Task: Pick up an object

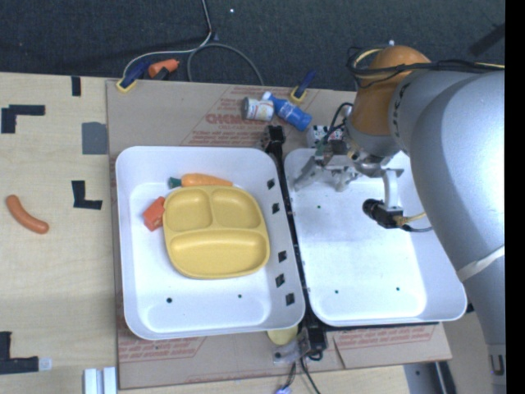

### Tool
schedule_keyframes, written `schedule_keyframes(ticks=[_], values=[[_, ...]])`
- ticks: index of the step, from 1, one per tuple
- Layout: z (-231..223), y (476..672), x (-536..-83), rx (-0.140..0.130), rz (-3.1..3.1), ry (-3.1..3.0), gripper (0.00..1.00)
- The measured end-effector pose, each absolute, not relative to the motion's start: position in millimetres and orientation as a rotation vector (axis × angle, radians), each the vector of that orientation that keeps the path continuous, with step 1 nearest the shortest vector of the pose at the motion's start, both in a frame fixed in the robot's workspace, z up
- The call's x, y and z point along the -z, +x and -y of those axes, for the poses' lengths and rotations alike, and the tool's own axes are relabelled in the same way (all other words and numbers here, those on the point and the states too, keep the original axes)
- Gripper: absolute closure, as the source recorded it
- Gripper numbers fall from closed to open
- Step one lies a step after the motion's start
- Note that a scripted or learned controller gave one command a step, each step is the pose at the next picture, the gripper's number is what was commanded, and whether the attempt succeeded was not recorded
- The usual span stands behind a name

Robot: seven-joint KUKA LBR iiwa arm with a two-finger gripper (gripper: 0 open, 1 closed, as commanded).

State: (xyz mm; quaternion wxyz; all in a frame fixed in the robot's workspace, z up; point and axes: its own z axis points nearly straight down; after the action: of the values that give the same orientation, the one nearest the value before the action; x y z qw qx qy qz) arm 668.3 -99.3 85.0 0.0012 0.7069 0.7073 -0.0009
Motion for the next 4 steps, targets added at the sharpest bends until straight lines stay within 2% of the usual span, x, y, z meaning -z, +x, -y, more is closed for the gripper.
schedule_keyframes(ticks=[1, 2, 3, 4], values=[[99.4, 668.5, -85.5, 0.003, -2.220, 2.219, 0.00], [100.1, 647.5, -86.2, 0.000, -2.219, 2.217, 0.00], [104.2, 669.5, -85.5, -0.002, -2.224, 2.218, 0.00], [103.8, 669.5, -96.0, -0.002, -2.224, 2.215, 1.00]])
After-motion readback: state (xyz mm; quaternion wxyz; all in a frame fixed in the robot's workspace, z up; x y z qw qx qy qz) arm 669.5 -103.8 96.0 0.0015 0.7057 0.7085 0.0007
